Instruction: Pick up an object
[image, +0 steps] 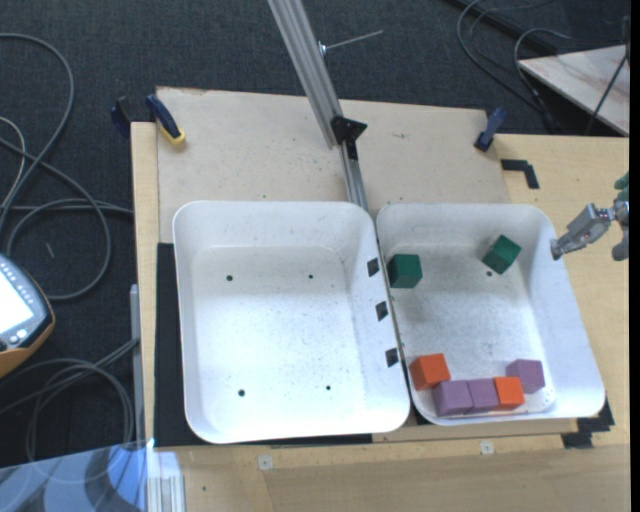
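Gripper (572, 240), finger state unclear, at right bin (565, 300) far-right rim w/ nothing seen held; green blocks (501, 253) nr far wall, purple/orange cluster (480, 392) along near edge: tight packing may cause slip or a wall strike

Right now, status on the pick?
Gripper at right bin's far right rim, nothing between fingers. Nearest: green block; second green block by the divider. Orange and purple blocks clustered at near wall. Path clear.
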